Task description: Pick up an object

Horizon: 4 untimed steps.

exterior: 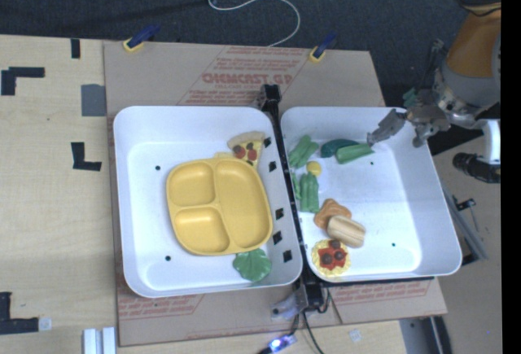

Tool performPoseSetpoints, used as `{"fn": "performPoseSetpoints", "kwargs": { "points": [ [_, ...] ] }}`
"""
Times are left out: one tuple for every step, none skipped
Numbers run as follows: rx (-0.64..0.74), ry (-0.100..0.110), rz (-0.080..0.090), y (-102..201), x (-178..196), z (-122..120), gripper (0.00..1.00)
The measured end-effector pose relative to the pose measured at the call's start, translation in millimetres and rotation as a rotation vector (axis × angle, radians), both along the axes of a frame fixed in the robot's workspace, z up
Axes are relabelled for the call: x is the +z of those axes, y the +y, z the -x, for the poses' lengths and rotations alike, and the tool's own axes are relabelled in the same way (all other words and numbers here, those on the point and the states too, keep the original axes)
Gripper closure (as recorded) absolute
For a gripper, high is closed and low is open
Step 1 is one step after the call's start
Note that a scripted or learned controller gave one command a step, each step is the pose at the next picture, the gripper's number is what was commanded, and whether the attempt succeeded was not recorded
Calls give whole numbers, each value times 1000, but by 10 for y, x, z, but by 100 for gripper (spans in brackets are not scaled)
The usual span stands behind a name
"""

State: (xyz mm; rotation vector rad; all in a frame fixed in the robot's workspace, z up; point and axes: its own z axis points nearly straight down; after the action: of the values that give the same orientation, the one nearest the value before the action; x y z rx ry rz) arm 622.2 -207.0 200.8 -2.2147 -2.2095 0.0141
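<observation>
camera view, arm: the grey arm with its orange band is reaching in from the right, its gripper point(389, 128) hanging over the far right corner of the right bin point(411, 214).
camera view, end effector: whether it is wide or narrow cannot be told at this size; nothing is showing between its tips.
camera view, nearest object: a green pepper-like toy point(348, 151) is lying just beside the gripper, probably the target since it is sitting apart from the others.
camera view, other candidates: green pieces point(307, 181), a hot dog bun point(340, 226) and a small pizza point(330, 257) are crowding the bin's left side.
camera view, left bin: the left bin point(138, 181) is holding a yellow divided plate point(218, 206), a pizza slice point(247, 146) and a green leaf point(252, 264).
camera view, surface: both bins are resting on cardboard point(236, 76) clipped to a pale wooden bench.
camera view, room: dark carpet is lying behind, with a white cable point(252, 2) trailing across it.
</observation>
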Motion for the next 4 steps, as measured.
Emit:
{"fn": "performPoseSetpoints", "kwargs": {
  "points": [
    [4,-14,3,6,96,-29,0],
    [5,-10,3,63,-497,-103,0],
    [5,-11,3,50,-1133,-100,0],
    [5,-15,5,57,-1162,-103,0]
  ]
}}
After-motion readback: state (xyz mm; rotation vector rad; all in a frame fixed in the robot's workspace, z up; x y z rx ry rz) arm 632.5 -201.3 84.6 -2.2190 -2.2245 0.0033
